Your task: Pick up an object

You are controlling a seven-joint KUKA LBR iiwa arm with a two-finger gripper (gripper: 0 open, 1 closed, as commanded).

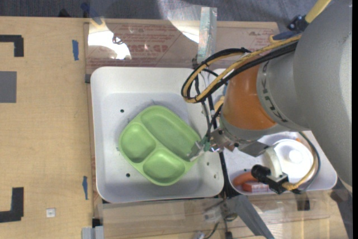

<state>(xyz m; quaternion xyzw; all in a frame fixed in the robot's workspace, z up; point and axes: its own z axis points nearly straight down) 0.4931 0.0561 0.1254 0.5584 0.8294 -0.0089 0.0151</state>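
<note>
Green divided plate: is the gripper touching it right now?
Touching. The camera view shows the gripper tip meeting the right rim of the green divided plate in the left bin, no gap visible.

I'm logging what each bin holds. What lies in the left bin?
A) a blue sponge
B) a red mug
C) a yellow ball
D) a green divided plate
D: a green divided plate with three compartments lies in the left bin, with the gripper at its right rim.

Grey arm, orange band, blk/yellow cables
</note>
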